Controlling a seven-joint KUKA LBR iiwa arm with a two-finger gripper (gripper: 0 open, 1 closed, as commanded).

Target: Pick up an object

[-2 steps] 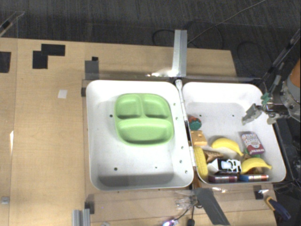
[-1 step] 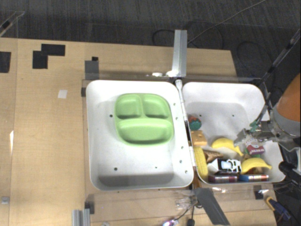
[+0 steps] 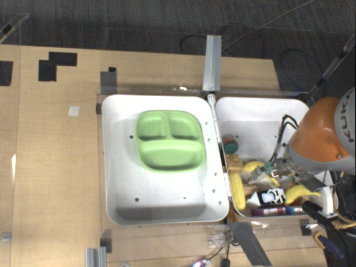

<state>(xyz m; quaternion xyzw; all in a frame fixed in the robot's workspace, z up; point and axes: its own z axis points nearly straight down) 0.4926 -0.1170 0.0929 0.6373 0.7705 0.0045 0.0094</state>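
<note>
Camera view: hand (image 3: 266, 173) (grip state unclear) sits low among toys in the right bin (image 3: 250, 115).

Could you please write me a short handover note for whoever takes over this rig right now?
Gripper: down in the right bin, among the clutter; finger state cannot be read, and no held object can be seen.
Things: the corn cob, banana, marker and other small items lie along the right bin's near side. The green divided plate sits alone in the left bin.
Done: arm lowered over the pile.
Left: secure one object and lift it.
</note>
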